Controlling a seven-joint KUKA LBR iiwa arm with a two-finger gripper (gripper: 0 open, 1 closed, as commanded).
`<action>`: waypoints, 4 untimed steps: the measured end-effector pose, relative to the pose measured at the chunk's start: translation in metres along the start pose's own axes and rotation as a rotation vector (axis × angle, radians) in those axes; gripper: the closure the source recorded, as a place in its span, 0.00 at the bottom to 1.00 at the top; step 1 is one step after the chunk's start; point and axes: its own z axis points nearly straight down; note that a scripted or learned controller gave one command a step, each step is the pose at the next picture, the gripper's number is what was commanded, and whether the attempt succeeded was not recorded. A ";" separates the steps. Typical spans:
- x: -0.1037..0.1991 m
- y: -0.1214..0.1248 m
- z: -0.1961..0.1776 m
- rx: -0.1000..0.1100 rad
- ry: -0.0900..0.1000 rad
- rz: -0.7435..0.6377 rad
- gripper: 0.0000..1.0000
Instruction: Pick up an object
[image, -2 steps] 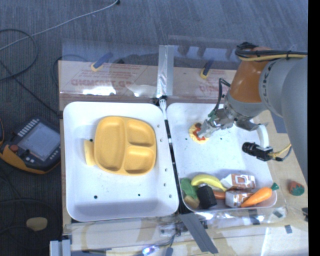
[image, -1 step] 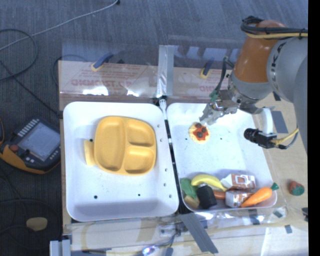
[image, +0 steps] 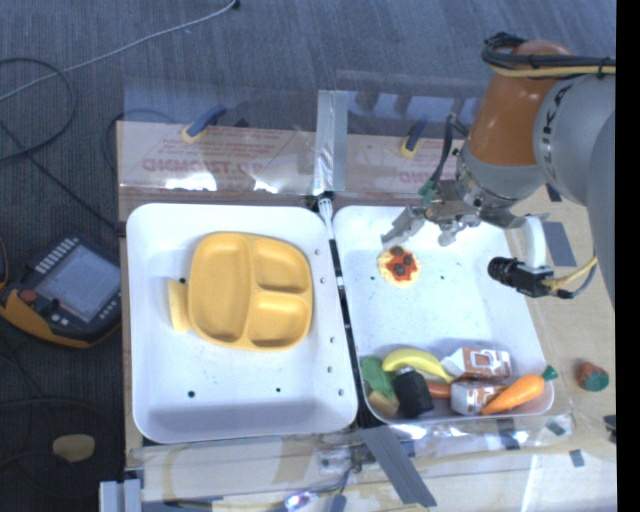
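Plastic toy pizza (image: 399, 265): light, stiff, flat | we are judging an edge pinch best | jaws (image: 428, 226) hovering spread, gripping nothing

A teach pendant (image: 65, 292) lies on the floor far left of the gripper (image: 425, 225); blue-handled clamps (image: 203, 122) grip the cardboard wall beyond it.

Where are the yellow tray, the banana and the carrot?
yellow tray (image: 250, 290), camera view, its middle divider, in the left bin.
banana (image: 415, 361), camera view, middle of its curve.
carrot (image: 512, 393), camera view, its orange body.
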 end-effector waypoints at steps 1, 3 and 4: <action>-0.065 0.032 0.122 -0.017 -0.008 -0.113 0.00; -0.016 -0.070 0.121 -0.024 -0.002 -0.010 0.00; -0.006 -0.065 0.123 -0.016 -0.001 0.165 0.00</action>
